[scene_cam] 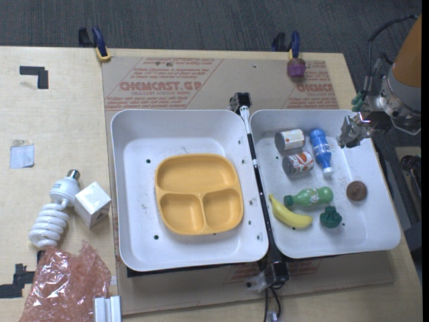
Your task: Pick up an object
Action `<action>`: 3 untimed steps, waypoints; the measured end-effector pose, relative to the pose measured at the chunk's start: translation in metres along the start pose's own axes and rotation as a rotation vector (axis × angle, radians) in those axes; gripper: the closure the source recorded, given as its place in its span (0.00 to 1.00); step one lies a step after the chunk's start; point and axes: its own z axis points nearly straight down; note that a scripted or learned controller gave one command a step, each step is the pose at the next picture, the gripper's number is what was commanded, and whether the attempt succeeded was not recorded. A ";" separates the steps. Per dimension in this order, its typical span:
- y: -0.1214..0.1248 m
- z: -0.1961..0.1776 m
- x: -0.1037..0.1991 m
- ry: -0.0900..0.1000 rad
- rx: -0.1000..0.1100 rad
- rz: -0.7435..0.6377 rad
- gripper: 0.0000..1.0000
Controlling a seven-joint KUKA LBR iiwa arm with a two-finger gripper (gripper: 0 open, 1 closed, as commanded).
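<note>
The right bin (pixel 375 237) holds several small objects: a white can (pixel 290 139), a soup can on its side (pixel 299 164), a blue bottle (pixel 321 149), a green bottle (pixel 308 198), a banana (pixel 290 212), a dark green toy (pixel 330 217) and a brown round piece (pixel 356 190). My gripper (pixel 351 131) hangs over the bin's upper right rim, right of the blue bottle, with nothing seen between its fingers.
The left bin (pixel 134 240) holds a yellow divided tray (pixel 199 193). Left of the bins lie a spiral light bulb (pixel 53 217), a white cube (pixel 92 204) and crumpled pink plastic (pixel 64 284). A purple object (pixel 296 67) sits on the board behind the right bin.
</note>
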 end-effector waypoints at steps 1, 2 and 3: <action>-0.079 0.154 -0.001 0.001 0.000 0.002 0.00; -0.081 0.187 0.029 0.002 0.000 0.001 0.00; -0.080 0.177 0.029 0.001 -0.002 0.004 1.00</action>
